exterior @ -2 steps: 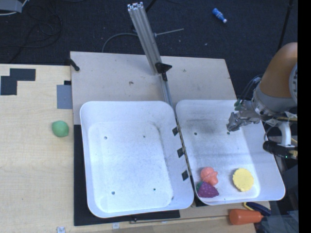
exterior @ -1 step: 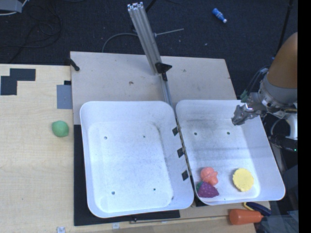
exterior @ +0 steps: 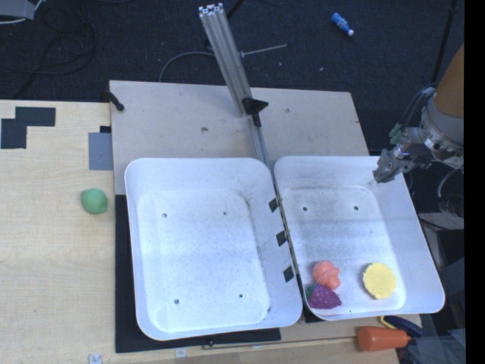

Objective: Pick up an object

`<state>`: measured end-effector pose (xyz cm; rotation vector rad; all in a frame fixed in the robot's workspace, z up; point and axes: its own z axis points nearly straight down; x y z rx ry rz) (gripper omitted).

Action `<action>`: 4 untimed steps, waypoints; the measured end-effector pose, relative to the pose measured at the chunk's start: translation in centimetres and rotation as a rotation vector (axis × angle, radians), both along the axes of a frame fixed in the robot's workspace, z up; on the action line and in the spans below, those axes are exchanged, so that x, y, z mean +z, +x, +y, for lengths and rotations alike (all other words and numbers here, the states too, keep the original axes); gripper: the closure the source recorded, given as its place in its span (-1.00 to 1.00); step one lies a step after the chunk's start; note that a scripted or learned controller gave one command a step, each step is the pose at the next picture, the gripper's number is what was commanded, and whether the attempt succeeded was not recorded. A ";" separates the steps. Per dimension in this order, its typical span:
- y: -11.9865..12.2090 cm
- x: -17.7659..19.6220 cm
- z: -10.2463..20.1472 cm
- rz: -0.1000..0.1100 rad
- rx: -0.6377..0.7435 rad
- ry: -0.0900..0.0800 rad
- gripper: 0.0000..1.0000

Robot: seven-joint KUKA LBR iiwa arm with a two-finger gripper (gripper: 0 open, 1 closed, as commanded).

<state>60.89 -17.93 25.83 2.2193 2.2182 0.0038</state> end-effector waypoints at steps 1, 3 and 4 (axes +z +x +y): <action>-0.2 0.5 4.8 0.004 0.003 0.002 1.00; -1.9 -1.3 14.1 0.006 0.003 0.002 1.00; -3.1 -1.2 19.1 0.005 0.004 0.002 1.00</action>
